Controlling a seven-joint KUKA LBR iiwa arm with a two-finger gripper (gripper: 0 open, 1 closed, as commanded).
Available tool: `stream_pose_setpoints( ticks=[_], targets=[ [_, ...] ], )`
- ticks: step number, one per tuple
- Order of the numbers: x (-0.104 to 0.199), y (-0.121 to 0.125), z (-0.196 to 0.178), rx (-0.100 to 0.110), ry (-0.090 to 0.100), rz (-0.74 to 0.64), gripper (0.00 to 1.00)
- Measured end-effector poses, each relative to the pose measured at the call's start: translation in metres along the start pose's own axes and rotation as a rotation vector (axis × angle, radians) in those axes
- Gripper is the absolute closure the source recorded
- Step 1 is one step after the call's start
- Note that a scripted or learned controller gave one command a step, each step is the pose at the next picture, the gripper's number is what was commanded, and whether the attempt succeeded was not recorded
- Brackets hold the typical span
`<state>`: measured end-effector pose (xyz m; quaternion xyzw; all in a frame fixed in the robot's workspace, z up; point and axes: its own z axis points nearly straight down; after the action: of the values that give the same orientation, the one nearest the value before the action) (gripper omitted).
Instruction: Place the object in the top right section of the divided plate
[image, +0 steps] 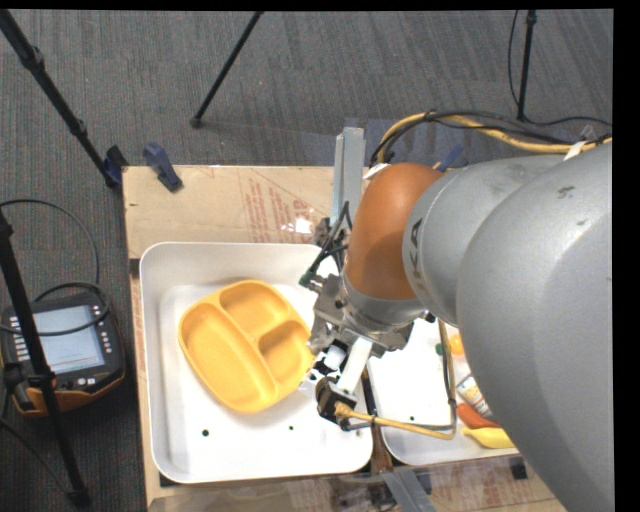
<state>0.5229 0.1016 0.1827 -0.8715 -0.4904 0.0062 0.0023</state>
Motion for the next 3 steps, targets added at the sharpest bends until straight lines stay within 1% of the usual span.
stream_pose_setpoints(
  ticks=[1, 2, 3],
  targets=[
    [0.0221, 0.0106, -0.028, -0.002, 0.001, 0.192, 1.0],
    [0.0257, 0.0192, -0.0243, -0.002, 0.0, 0.315, 1.0],
    [0.0175, 0.0165, -0.0254, -0.001, 0.0, 0.478, 1.0]
  ],
)
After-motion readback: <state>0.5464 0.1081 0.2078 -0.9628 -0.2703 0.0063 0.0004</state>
